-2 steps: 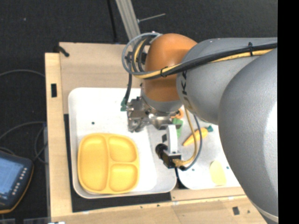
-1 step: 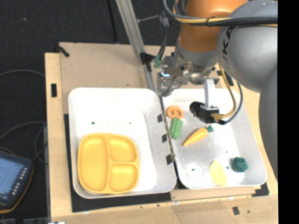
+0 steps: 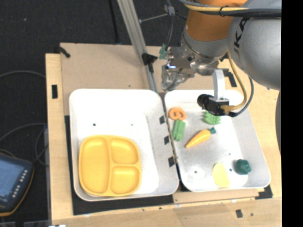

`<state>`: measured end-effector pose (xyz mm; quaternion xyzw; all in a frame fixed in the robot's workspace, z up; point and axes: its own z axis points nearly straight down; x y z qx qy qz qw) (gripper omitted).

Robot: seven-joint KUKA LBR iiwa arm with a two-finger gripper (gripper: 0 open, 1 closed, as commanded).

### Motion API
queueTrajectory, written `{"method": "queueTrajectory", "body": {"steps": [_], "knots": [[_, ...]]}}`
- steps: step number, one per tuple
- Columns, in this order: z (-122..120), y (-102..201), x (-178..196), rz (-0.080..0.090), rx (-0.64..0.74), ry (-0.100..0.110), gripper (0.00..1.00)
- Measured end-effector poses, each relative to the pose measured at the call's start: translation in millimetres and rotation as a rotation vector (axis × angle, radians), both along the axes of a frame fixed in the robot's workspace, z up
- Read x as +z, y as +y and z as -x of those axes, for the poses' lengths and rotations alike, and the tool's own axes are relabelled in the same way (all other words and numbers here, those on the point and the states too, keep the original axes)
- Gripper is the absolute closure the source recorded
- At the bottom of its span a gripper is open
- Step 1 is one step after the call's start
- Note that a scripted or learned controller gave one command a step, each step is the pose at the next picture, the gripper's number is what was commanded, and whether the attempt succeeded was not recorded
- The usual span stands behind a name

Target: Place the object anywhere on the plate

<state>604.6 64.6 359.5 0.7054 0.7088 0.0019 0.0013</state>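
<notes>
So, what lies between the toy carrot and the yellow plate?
In the camera view, the carrot is in the right bin and the plate in the left bin. Between them are bare white floor and the two bin walls that meet.

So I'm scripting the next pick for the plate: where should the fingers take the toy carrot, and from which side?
Probably the carrot at mid-body, from straight above, fingers closing across its narrow width. It lies flat and slanted in the right bin, apart from its neighbours, so both long sides look free.
</notes>
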Motion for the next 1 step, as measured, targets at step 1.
{"method": "queueTrajectory", "body": {"steps": [1], "knots": [[67.3, 38.2, -40.9, 0.001, 0.001, 0.010, 1.00]]}}
